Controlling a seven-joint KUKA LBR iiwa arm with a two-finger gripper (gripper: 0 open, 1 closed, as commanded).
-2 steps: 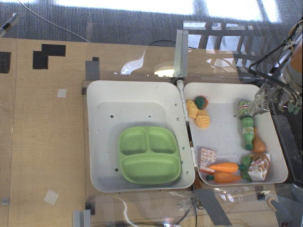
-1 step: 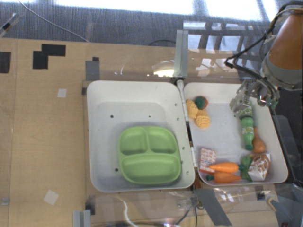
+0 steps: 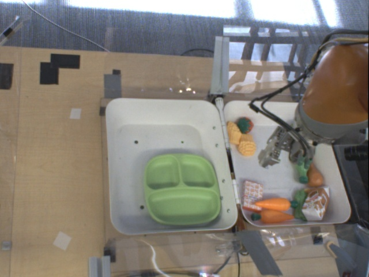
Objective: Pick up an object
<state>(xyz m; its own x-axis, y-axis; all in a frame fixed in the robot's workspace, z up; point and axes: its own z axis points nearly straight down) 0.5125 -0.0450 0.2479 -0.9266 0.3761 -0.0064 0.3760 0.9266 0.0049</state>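
Your tool [image 3: 270, 156] hangs over the right bin [image 3: 343, 208], and I cannot tell how it is set. Nothing is picked up yet, so the whole grab is left to do. The toys lie in that bin: corn [image 3: 247, 148] just beside the tool, carrots [image 3: 272, 204] nearer the front.

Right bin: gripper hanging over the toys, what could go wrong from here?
1. The gripper hangs over bare floor of the right bin, so a straight descent may grab nothing.
2. The carrots, packet and bread bag lie packed together; a grab there may catch two or slip.
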